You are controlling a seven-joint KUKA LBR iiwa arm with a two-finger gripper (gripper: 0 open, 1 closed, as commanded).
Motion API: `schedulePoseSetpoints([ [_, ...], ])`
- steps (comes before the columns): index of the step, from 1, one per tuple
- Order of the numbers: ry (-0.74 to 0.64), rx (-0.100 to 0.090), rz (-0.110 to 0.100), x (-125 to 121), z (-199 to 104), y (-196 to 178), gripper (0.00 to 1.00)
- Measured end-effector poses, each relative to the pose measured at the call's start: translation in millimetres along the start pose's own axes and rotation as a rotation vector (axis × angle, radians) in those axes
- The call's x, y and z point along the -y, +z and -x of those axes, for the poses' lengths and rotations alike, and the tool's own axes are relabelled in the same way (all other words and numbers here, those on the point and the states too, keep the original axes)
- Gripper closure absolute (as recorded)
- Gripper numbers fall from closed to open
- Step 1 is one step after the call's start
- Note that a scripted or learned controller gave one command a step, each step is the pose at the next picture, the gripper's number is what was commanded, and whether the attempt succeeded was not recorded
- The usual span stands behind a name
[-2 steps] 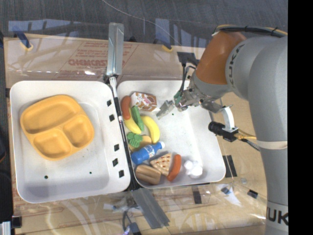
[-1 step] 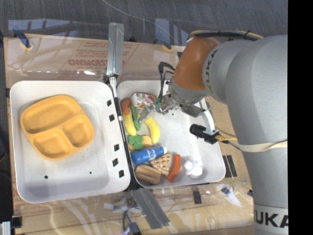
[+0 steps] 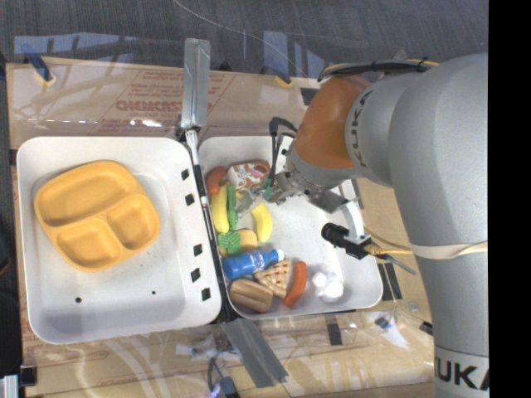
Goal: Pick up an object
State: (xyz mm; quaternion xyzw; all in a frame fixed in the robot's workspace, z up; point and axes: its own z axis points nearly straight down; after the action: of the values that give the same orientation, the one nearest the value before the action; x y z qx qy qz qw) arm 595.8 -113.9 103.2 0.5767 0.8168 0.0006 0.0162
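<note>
The right bin [image 3: 290,152] holds a heap of toy food along its left side: a yellow banana [image 3: 219,211], a smaller yellow piece [image 3: 262,221], a printed packet [image 3: 246,174], a blue bottle [image 3: 250,263], a bread roll [image 3: 250,294], a pizza slice [image 3: 276,279], a red-orange piece [image 3: 296,283] and white lumps [image 3: 326,285]. My gripper [image 3: 272,191] reaches down from the right at the top of the heap, close to the packet and a green item [image 3: 233,208]. The wrist hides its fingers.
The left bin [image 3: 50,317] carries a yellow divided tray [image 3: 95,214] in its upper left. A metal divider [image 3: 196,81] runs between the bins. The big grey arm [image 3: 423,156] covers the right bin's right side. Bare white floor shows mid right bin [image 3: 299,230].
</note>
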Motion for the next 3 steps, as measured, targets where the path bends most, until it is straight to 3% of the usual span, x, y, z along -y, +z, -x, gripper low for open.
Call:
schedulePoseSetpoints([
  [1,0.073,-0.022,-0.013,-24,-40,-94,0.00],
  [2,0.142,-0.022,-0.020,18,-23,-1,0.00],
  [3,0.138,-0.022,-0.021,17,-23,-10,1.00],
])
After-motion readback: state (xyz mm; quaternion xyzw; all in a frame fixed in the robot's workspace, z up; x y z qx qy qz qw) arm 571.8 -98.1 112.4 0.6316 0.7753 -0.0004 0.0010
